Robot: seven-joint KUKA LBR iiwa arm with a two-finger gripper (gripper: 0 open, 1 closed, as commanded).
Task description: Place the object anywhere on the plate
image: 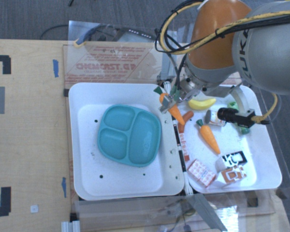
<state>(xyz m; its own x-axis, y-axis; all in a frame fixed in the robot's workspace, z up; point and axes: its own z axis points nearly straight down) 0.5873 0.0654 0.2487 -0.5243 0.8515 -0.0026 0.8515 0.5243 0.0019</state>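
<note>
A teal plate (129,135) with three compartments lies in the left bin (82,178). My gripper (169,102) hangs over the ridge between the two bins, just past the plate's upper right rim. A small orange carrot (175,113) with a green top sits slanted between the fingers, so the gripper is shut on it. The carrot's tip points down toward the right bin (266,163).
In the right bin lie a yellow banana (202,103), a red sausage (186,117), a larger carrot (209,137), a pink-checked carton (201,172), an orange-and-white carton (233,175) and a black-and-white box (233,157). The arm fills the upper right.
</note>
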